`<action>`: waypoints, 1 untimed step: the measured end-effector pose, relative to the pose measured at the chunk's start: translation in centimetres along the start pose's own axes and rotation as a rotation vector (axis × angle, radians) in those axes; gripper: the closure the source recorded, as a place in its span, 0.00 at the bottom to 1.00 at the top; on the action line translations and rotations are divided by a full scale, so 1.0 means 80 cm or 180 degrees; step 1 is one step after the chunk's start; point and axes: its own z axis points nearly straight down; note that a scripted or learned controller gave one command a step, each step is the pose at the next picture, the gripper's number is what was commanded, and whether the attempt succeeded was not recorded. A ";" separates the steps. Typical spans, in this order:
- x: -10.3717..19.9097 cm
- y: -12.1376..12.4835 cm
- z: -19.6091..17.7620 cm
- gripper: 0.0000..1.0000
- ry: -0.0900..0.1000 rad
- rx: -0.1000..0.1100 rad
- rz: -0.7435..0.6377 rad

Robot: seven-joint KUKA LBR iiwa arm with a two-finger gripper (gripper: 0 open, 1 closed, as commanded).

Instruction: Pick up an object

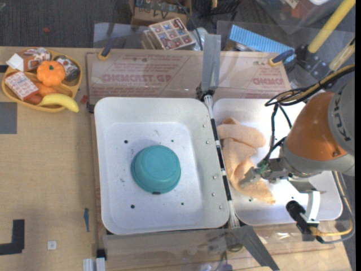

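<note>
A teal bowl (156, 169) lies upside down in the middle of the left bin (113, 117). A peach-coloured cloth (242, 145) lies crumpled along the left side of the right bin (327, 210). My gripper (251, 178) is low over the lower part of that cloth, with its metal fingers (249, 179) touching the fabric. The orange band of the arm (316, 134) sits above and to the right of it, hiding much of the bin's right half.
A yellow dish (11, 89) with toy food stands on the bench at far left. Cardboard sheets, boxes and a clear plastic panel lie behind the bins. A black cable (274, 114) loops from the arm over the right bin.
</note>
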 end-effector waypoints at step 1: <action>0.001 -0.011 0.010 0.00 0.0005 -0.0011 -0.0139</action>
